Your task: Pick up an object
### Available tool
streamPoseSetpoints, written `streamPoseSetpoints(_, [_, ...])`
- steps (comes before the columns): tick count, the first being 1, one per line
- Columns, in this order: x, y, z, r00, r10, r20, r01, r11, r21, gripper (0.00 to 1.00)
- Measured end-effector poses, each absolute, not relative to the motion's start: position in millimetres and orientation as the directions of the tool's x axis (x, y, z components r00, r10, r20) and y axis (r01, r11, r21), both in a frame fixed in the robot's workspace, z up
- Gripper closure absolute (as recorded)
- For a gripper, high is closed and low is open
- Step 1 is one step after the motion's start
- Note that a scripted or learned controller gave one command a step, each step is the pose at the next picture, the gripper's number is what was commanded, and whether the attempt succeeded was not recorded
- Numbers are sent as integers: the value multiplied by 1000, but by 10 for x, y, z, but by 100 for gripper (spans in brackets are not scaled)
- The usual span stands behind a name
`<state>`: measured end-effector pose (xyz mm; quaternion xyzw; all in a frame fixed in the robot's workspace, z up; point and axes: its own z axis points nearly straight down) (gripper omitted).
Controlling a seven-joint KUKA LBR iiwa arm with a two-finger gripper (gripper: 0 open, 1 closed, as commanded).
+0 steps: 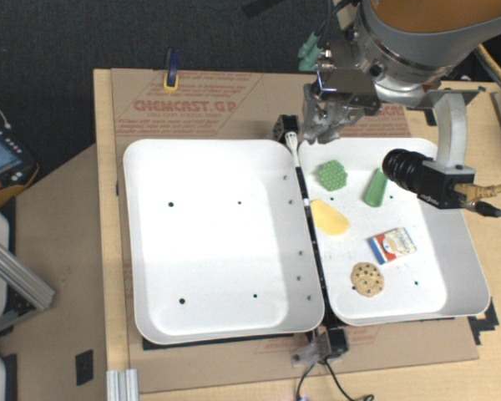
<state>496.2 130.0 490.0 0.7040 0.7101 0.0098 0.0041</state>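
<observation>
The right bin (pixel 451 291) holds several small objects: a green bumpy ball (pixel 331 175), a green cylinder (pixel 376 188), a yellow wedge (pixel 329 219), a small red, white and blue box (pixel 392 245) and a round cookie (pixel 367 279). My gripper (pixel 321 130) hangs over the bin's back left corner, just behind the green ball and close to the divide between the bins. Nothing shows in its grasp.
The left bin (pixel 150 224) lies beside the right one on a cardboard sheet (pixel 200 98). A black cylindrical unit (pixel 417 175) on a bracket juts from the arm over the right bin's back right. A blue and yellow clip (pixel 172 72) sits at the cardboard's far edge.
</observation>
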Motion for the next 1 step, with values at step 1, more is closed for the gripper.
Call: streamPoseSetpoints(1, [4777,1028,3791,4,1000,-3,1000,-4,-12,100])
